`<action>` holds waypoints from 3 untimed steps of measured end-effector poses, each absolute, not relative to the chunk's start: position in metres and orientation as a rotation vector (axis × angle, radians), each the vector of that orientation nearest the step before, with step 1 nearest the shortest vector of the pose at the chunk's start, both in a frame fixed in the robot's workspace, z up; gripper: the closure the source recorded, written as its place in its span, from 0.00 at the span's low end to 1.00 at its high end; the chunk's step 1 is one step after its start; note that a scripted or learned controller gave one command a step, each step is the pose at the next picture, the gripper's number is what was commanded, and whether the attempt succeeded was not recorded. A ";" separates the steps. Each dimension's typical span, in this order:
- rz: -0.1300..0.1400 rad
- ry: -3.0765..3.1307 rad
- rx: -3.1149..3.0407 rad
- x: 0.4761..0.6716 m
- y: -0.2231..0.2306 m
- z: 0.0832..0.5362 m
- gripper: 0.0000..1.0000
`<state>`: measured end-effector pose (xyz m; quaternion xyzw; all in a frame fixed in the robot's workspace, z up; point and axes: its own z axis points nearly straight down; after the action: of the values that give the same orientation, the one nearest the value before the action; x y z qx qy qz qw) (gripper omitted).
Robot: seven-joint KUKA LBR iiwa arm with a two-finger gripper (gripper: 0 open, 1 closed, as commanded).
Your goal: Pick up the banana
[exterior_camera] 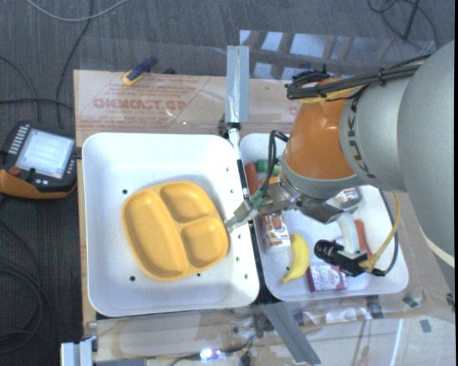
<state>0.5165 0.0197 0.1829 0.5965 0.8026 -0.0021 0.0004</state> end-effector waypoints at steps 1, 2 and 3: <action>-0.005 2.592 1.775 0.503 -0.038 0.183 0.00; -0.003 2.751 1.522 0.489 -0.127 0.109 0.00; 0.002 2.640 1.680 0.488 -0.105 0.090 0.00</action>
<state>0.4881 -0.1048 0.0902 0.5369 0.8436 0.0008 0.0063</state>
